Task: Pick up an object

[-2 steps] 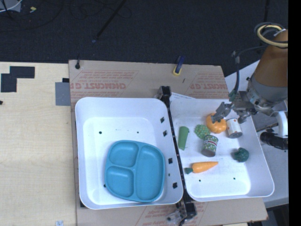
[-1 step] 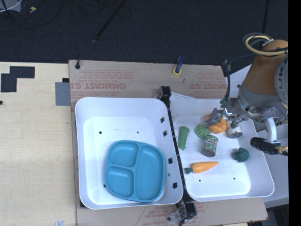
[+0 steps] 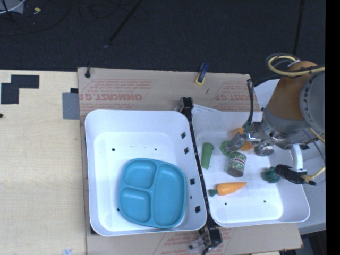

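Cardboard (image 3: 159, 92) bears mirrored red lettering, unreadable; pincer (image 3: 241, 141) grip cannot be told.

Right bin (image 3: 297, 209): open floor along near edge and far-left corner. Obstacles clustered mid-bin: green cylinder (image 3: 206, 155) beside divider, can (image 3: 237, 163), carrot (image 3: 230, 188), teal object (image 3: 271, 174). Arm (image 3: 289, 105) over right side. Left bin (image 3: 101, 142): blue divided plate (image 3: 152, 193) near front, open floor behind.
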Controlling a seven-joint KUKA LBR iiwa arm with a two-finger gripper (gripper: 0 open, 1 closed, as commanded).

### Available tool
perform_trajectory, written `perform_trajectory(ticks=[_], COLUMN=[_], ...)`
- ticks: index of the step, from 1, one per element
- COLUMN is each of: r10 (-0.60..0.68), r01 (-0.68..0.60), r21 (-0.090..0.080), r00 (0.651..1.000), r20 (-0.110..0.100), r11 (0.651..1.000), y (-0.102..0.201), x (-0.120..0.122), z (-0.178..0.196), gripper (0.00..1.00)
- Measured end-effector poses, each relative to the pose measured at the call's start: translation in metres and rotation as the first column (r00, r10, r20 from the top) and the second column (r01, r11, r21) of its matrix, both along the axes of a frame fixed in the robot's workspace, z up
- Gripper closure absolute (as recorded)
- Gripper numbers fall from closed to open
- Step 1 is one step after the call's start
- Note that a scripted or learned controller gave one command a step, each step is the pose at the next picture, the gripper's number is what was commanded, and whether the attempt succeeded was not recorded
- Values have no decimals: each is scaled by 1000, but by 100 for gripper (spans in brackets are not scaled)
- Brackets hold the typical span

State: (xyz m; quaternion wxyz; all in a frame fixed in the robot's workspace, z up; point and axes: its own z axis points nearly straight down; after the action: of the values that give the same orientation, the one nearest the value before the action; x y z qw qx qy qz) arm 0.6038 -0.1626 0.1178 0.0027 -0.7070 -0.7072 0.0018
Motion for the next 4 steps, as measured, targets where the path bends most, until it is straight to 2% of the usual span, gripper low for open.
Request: perform_trajectory(ticks=[1, 2, 4], r10=[0, -1, 1], r01=[0, 1, -1], r21=[0, 1, -1], r00=[1000, 1000, 1000], r20=[1, 1, 7], r11=[1000, 1000, 1000], y=[2, 2, 10], x=[0, 0, 3], z=[-32, -20, 70], gripper=[0, 100, 100])
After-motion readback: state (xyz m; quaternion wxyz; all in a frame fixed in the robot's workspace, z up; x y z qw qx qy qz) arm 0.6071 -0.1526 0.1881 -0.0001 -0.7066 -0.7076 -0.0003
